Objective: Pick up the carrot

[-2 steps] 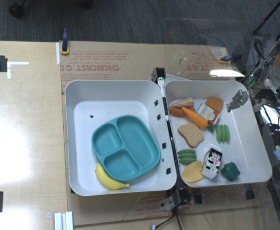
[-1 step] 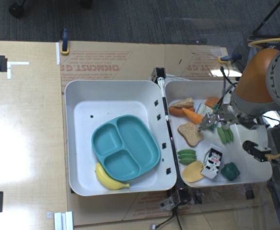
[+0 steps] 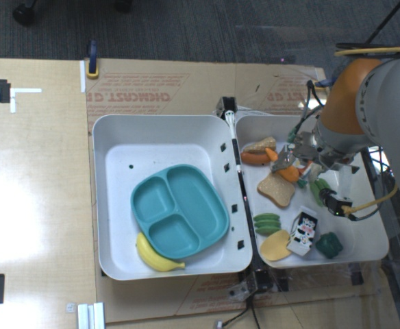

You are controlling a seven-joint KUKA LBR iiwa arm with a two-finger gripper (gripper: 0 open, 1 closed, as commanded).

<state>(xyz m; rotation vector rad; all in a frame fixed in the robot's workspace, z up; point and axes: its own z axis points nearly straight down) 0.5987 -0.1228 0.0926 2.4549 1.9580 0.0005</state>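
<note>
The small orange carrot (image 3: 290,173) is seen in the right white bin (image 3: 364,242), touching the slice of brown bread (image 3: 277,190). The gripper (image 3: 287,159) is lowered just above it; how far it is opened cannot be told.

Two bins sit side by side on the desk (image 3: 35,184). The left bin (image 3: 111,142) holds a divided tray (image 3: 179,208) with a banana (image 3: 155,256) touching its near left edge. In the right bin (image 3: 364,242), a carrot (image 3: 255,158) lies at the far left beside a bread slice (image 3: 277,190). Nearer the front lie a pea pod (image 3: 267,221), a chip (image 3: 275,245), a small carton (image 3: 303,232) and a pepper (image 3: 329,244). The arm's tool (image 3: 289,162) hangs over the bin, just right of the carrot.
</note>
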